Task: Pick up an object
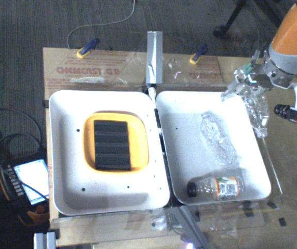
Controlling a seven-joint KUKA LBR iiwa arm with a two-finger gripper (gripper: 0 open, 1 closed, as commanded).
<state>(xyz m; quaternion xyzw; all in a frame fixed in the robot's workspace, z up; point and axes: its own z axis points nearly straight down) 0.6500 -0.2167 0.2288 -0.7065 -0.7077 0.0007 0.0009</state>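
Crumpled clear plastic (257, 113) at upper right, just beside the gripper (240, 85), whose closure I cannot tell, looks slippery enough to drop into the right bin (187, 154).

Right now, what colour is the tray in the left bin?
Yellow tray, black ridged insert; camera view.

White bins (65, 108) — yellow-black tray (116, 141)

Two bins sit side by side on a board (60, 71) in the middle of the frame. The left bin (65, 139) holds a tray (116, 143) near its centre. In the right bin (185, 139), a crumpled bottle (219, 139) lies near the middle and another bottle (215, 188) lies on its side along the lower edge. The gripper (242, 84) hangs over that bin's upper right corner. Two clamps (88, 47) sit on the board's upper edge.
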